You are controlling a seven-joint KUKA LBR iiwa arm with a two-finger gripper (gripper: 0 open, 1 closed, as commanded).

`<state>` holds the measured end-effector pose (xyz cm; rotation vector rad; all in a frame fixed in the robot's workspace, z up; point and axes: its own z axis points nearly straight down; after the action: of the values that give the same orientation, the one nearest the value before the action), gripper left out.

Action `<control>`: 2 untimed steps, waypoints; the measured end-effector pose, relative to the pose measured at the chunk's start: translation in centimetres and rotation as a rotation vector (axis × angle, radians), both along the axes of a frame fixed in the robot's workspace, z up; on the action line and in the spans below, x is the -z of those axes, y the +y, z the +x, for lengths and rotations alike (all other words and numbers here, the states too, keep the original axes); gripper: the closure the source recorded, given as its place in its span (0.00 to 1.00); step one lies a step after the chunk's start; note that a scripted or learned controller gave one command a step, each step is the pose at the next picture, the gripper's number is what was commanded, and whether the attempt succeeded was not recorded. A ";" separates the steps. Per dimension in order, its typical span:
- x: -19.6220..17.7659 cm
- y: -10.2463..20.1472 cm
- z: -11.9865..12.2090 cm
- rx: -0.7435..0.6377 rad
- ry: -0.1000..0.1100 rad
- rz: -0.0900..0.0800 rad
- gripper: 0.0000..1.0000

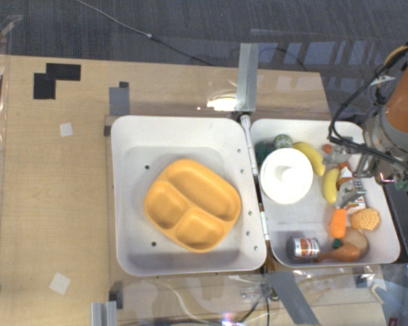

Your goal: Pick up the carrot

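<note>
The carrot (337, 223), short and orange with a green stub at its near end, lies in the right bin (387, 250) near the front right. My gripper (350, 182) hangs over the same bin just behind the carrot, at the end of the grey arm with its orange band that comes in from the right. A small red and white item (345, 175) lies under the gripper. Nothing is visibly held.
Around the carrot lie a yellow banana (331, 184), a second banana (311, 156), a white bowl (285, 175), a tin can (304, 248), a brown sausage-like piece (343, 252) and a round orange biscuit (364, 219). The left bin (122, 182) holds a yellow divided plate (192, 204).
</note>
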<state>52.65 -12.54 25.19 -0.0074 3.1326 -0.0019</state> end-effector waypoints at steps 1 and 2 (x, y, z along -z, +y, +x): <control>14.9 -0.6 -1.2 -0.111 0.000 0.001 0.00; 13.6 -0.4 -0.8 -0.118 -0.011 -0.003 1.00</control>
<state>51.85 -12.97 11.61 -0.1913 3.1156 -0.0050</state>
